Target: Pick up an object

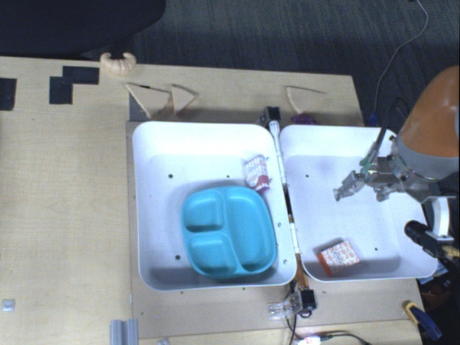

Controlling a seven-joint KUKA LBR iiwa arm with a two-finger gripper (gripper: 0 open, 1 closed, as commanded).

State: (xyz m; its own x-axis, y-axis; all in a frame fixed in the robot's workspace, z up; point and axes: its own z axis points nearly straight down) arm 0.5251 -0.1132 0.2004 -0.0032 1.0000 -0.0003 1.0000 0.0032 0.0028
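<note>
The gripper (350,187) is hovering over the right bin (310,141), fingers spread and gripping nothing. A small orange-and-white packet (338,255) is lying near the bin's near wall, well apart from the gripper, nearer than it.

The worktop (65,214) looks like pale wood, matt, with a faint grain. Both bins, left (154,192) and right (410,264), look like smooth white plastic with a soft sheen along their rims. The blue tray (228,230) is smooth plastic too, slightly glossy at its ridges. The small packet (256,171) by it seems printed foil or film, crinkled and shiny; the box (338,254) in the right bin looks like printed card, matt. The claw (352,187) appears to be dull grey metal, and the arm's orange band (435,117) has a smooth satin finish. The floor (287,27) beyond is dark, rough carpet.
</note>
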